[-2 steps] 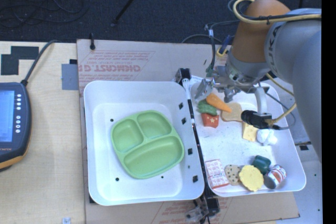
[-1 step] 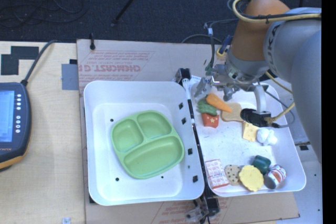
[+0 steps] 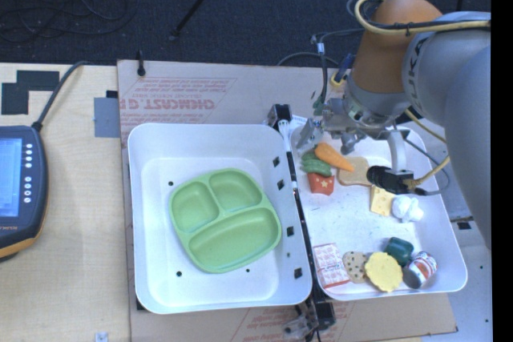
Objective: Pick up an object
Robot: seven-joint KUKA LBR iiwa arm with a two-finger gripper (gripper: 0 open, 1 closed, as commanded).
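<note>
White plastic formed two bins. One green divided tray [image 3: 225,219] lay in the left bin [image 3: 152,156]. In the right bin [image 3: 449,268], the gripper [image 3: 333,132] hung at 11 o'clock, just above one orange carrot [image 3: 334,156]; its finger state could not be told. At the carrot's 7 o'clock sat a red-and-green piece [image 3: 320,176]. One yellow disc [image 3: 384,271] and one cookie [image 3: 353,263] lay toward 6 o'clock.
</note>
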